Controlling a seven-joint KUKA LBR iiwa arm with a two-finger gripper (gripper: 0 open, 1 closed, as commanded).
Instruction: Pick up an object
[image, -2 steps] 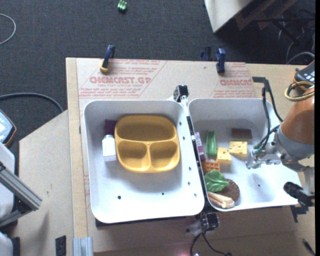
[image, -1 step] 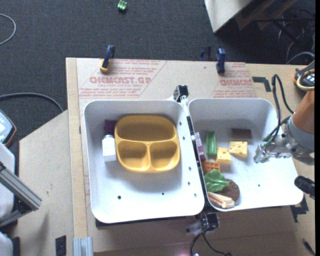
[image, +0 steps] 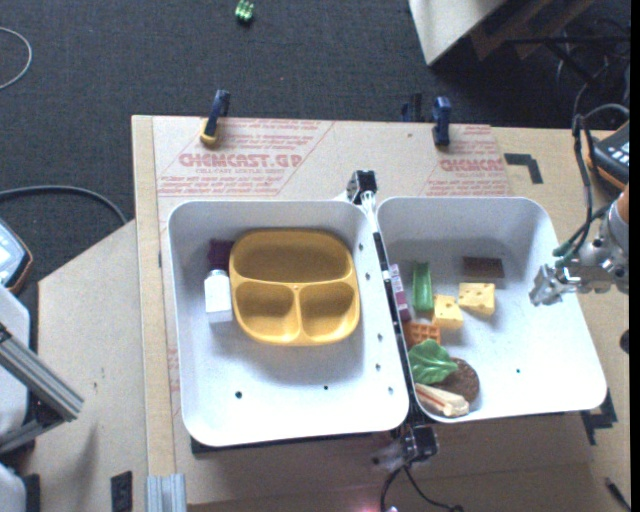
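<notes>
Fries (image: 442, 400) (bin corner), hand (image: 545, 287) rimside

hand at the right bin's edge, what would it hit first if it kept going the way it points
Probably the cheese wedge: the hand points left across the right bin. It may sit higher and pass over; depth is unclear.

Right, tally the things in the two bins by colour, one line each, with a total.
Yellow: 3, the divided tray and two cheese pieces
Green: 2, a pepper and a leaf
Brown: 2, a block and a patty
White: 1, a small bottle
Total: 8
</notes>
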